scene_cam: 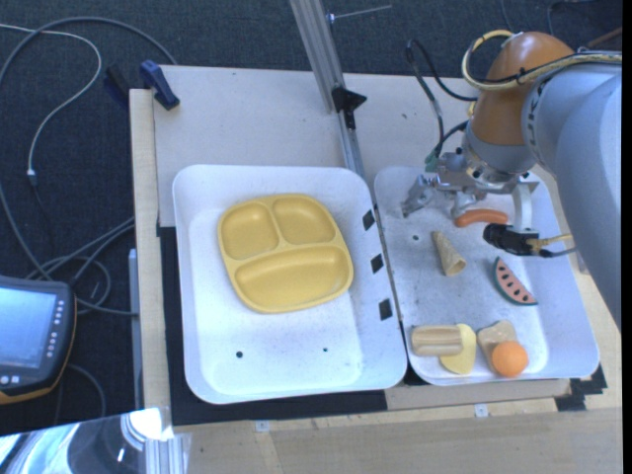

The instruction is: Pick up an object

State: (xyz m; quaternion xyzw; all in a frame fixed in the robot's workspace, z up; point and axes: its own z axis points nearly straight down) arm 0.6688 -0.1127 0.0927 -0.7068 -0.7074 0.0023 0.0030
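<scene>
Here the gripper (pixel 464 200) is seen at upper right of the right bin (pixel 583 334) (finger state cannot be told), just beside an orange sausage (pixel 483 217).

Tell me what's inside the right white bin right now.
The right bin holds an ice cream cone, a watermelon slice, a hot dog, a bread roll, a yellow wedge and an orange. The gripper covers part of the far end.

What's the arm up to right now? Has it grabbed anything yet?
Gripper low over right bin's far end. Nothing seen in its grasp. Hot dog right beside it; cone and watermelon slice nearby. Nothing blocking.
</scene>
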